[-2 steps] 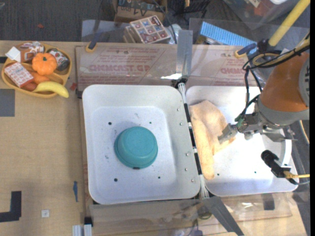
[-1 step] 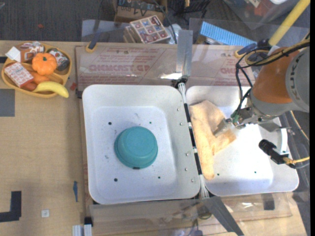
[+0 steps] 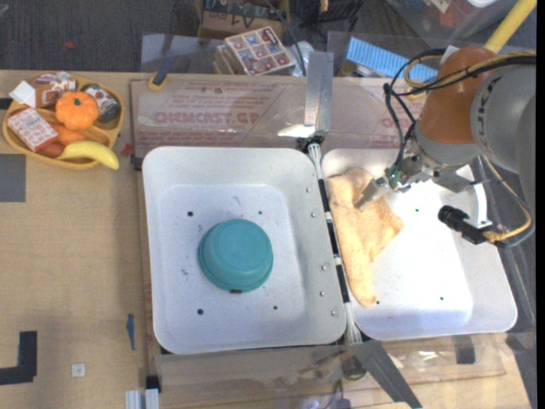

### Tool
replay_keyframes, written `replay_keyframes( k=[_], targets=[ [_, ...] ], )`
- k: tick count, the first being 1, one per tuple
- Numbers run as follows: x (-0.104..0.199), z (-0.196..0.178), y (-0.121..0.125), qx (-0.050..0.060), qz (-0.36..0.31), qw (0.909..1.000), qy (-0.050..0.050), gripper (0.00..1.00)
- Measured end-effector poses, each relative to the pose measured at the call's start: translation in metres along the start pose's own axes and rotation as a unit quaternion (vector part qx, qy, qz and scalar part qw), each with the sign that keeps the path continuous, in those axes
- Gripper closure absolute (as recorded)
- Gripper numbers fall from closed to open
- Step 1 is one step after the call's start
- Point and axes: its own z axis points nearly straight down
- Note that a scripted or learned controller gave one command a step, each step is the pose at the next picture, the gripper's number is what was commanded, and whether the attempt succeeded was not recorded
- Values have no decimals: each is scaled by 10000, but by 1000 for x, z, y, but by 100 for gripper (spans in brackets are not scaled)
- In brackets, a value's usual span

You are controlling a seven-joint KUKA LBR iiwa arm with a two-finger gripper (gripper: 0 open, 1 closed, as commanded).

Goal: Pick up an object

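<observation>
Gripper (image 3: 372, 192) touches the crumpled tan cloth (image 3: 364, 233) in the right white bin (image 3: 477, 313); its grip state cannot be told.

A yellow dish (image 3: 17, 135) at the tabletop's (image 3: 68, 254) far left corner holds a small orange pumpkin (image 3: 77, 109). A banana (image 3: 89, 152) lies along its near rim.

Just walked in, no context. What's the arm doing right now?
The KUKA arm reaches in from the right over the right bin, with its gripper down at the upper part of a tan cloth lying along that bin's left side. Whether it has actually gripped the cloth can't be told from this view. The left bin holds a teal bowl, upside down and untouched.
</observation>
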Motion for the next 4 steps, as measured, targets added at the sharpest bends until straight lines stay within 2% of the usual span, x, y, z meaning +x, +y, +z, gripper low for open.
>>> replay_keyframes(
  k=[1, 2, 3, 4],
  targets=[
    [31, 1, -31, -14, -604, 9982, -6, 0],
    [42, 0, -100, -14, -940, 9956, -5, 0],
    [71, 0, -147, -22, -574, 9984, -8, 0],
    [58, 0, -62, -24, 660, 9978, -9, 0]
  ],
)
